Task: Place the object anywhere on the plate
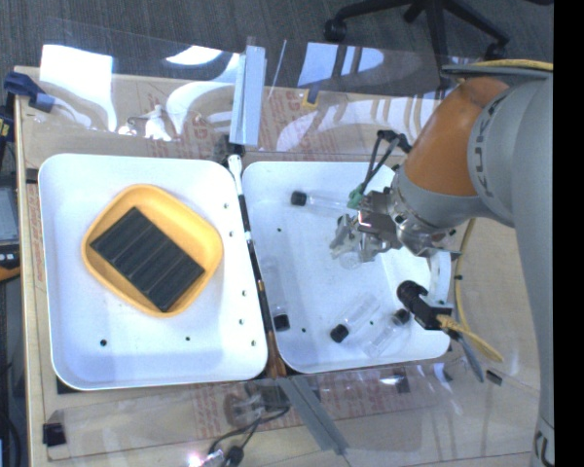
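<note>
Yellow plate (209,233) with a dark ribbed insert lies in the left bin (63,348). We see the claw (355,236) low over the right bin (302,353), above a clear object (370,324) near the front; its state we cannot tell.

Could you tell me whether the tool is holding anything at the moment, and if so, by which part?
It cannot be told. The tool sits low over the right bin, but whether any object is between its fingers is not clear from this view.

Bright, even overhead light — glare on the clear panels (321,66) (top); slightly soft focus.
</note>
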`<move>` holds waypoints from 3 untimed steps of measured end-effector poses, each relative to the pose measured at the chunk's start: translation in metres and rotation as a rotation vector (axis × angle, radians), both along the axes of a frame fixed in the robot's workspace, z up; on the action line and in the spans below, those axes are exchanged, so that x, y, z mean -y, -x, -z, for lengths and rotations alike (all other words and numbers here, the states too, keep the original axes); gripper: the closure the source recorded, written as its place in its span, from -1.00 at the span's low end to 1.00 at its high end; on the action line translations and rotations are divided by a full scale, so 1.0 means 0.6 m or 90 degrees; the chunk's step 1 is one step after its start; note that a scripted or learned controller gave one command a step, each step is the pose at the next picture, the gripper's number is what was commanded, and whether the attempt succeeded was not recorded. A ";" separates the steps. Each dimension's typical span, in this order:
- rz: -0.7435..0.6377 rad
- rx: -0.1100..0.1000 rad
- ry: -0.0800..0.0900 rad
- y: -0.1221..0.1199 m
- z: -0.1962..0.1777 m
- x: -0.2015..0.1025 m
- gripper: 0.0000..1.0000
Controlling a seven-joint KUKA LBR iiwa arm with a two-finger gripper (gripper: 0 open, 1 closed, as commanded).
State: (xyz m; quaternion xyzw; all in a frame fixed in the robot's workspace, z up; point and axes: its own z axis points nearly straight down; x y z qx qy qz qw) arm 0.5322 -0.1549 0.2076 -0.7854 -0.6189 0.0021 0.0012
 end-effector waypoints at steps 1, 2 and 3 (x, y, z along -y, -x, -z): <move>-0.094 -0.001 -0.002 -0.022 0.027 -0.124 1.00; -0.129 0.001 -0.001 -0.064 0.028 -0.220 1.00; -0.129 0.001 -0.001 -0.064 0.028 -0.220 -1.00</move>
